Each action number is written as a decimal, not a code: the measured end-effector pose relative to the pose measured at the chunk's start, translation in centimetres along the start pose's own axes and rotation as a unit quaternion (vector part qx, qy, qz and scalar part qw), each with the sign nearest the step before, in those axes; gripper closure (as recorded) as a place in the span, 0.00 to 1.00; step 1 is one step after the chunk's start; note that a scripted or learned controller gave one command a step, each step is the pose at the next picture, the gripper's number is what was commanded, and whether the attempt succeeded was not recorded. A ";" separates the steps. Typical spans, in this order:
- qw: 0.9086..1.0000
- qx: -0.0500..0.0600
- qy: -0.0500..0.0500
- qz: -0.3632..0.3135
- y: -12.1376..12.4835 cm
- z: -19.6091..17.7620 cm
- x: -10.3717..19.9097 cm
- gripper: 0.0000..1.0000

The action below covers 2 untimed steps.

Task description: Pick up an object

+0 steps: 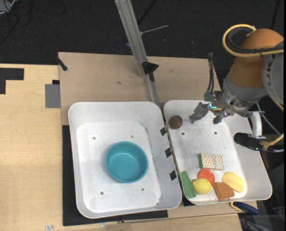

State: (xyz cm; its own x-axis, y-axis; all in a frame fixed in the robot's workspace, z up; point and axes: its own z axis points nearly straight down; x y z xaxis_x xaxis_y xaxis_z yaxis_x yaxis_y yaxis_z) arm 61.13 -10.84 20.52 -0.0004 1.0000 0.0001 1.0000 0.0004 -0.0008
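The hand hangs spread and empty near the brown ball; small, hard, likely to roll—pinch across its middle.

Grey arm with a bulbous orange band — a yellow cable loops above it — ending in a dark metal claw

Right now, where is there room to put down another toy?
Around the blue bowl the left bin is bare. In the right bin, bare floor lies between the brown ball and the checkered block. Its near corner is crowded.
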 end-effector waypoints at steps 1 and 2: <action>1.000 0.000 0.000 0.000 0.0 0.0 0.0 0.00; 1.000 0.002 0.000 0.000 -0.4 6.0 -0.6 0.00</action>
State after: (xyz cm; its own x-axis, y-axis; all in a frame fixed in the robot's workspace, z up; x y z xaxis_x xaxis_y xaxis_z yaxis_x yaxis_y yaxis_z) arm 60.71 -11.46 14.49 -0.0003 1.0000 0.0005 1.0000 0.0003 -0.0053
